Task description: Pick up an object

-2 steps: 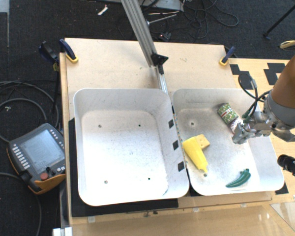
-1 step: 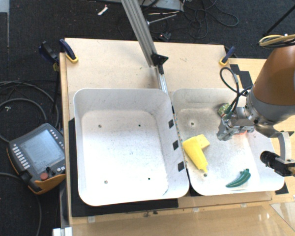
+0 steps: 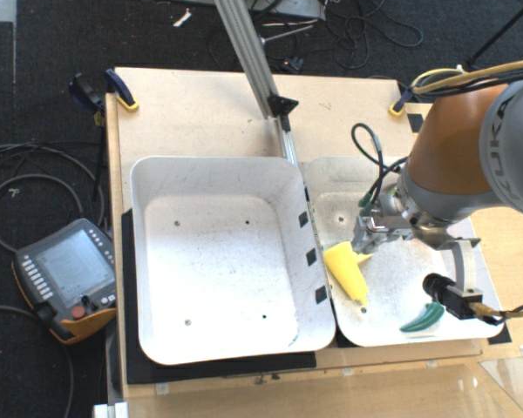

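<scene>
A yellow banana-like object (image 3: 347, 272) lies in the right bin (image 3: 331, 177), close to its left wall. A teal curved object (image 3: 422, 319) lies near that bin's front right corner, beside a black part of the arm. My gripper (image 3: 364, 241) hangs low over the right bin, just above and to the right of the yellow object's upper end. The grey arm with its orange band covers the bin's right side.
The left bin (image 3: 157, 177) stands beside the right one. A slanted metal pole (image 3: 248, 46) runs from the back down to the bins' shared edge. A black cable (image 3: 370, 151) loops above the wrist. Yellow clamps sit at the bench's back corners.
</scene>
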Robot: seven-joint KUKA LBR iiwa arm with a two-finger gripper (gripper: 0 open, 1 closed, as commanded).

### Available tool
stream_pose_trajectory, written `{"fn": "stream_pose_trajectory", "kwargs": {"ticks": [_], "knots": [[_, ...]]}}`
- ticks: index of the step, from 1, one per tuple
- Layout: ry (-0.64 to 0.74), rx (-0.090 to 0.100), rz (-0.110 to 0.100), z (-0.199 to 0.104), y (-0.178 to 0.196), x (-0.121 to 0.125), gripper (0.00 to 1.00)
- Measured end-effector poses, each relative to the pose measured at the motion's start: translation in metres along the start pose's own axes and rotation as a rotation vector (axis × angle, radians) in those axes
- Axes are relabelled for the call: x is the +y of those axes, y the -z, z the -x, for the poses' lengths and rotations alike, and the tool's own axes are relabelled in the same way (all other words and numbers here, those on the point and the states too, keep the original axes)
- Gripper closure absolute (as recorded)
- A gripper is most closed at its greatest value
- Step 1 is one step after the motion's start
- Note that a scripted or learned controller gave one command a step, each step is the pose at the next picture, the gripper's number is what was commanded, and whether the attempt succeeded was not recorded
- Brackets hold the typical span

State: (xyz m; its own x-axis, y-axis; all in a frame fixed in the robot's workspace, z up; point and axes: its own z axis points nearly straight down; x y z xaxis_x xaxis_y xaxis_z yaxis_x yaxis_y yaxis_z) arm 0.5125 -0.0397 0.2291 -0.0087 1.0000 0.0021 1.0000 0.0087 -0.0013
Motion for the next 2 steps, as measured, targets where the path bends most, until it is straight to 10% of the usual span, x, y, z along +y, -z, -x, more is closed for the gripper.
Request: {"fn": "stream_pose_trajectory", "kwargs": {"ticks": [2], "knots": [[0.000, 0.000, 0.002, -0.095, 0.006, 0.000, 1.00]]}}
